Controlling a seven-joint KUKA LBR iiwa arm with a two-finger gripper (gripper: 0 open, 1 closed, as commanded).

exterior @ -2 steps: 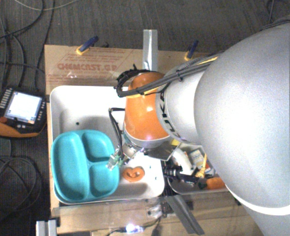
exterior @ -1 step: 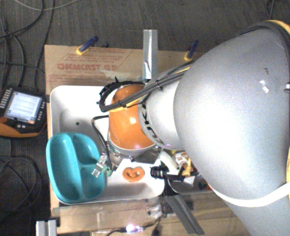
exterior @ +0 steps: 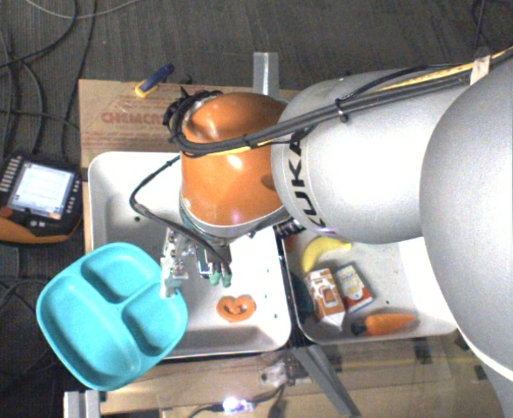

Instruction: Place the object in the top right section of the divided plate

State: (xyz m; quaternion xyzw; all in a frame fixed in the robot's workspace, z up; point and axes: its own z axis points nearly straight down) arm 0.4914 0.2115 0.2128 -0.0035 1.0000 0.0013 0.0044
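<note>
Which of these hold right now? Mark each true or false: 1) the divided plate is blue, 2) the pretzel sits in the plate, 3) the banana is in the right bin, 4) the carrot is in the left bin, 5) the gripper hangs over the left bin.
1) True: the divided plate is blue.
2) False: the pretzel lies on the left bin floor, beside the plate.
3) True: the banana lies in the right bin.
4) False: the carrot lies in the right bin.
5) True: the gripper hangs over the left bin, by the plate's edge.
</note>
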